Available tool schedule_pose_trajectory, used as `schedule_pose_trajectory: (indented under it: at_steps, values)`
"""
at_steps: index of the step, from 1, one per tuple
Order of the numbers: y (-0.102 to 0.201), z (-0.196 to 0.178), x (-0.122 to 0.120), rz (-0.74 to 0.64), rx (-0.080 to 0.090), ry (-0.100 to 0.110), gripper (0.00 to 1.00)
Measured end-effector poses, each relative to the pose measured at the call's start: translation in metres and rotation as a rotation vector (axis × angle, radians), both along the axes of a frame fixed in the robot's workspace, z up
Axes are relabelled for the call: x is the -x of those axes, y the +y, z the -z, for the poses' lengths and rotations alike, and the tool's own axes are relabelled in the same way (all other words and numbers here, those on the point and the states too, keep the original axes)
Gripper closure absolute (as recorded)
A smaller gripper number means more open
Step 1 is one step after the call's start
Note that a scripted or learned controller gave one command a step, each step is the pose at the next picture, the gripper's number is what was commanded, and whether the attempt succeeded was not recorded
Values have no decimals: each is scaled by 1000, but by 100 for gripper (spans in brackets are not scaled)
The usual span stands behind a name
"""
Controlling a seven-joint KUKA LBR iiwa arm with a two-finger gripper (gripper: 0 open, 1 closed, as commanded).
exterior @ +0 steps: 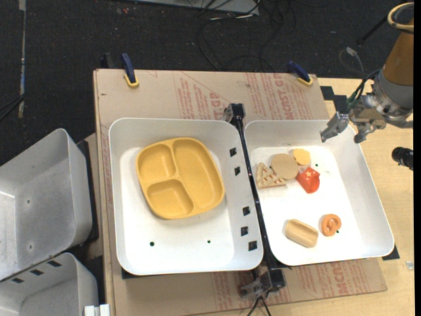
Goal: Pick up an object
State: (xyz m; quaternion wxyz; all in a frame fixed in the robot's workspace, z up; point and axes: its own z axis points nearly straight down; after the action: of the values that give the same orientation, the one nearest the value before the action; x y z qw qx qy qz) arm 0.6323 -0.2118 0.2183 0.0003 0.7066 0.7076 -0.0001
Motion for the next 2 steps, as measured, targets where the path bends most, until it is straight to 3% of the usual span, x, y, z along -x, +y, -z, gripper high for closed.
schedule_pose_trajectory:
  at_steps: [2]
  values:
    - [-5, 106, 19, 3, -2, 5, 0]
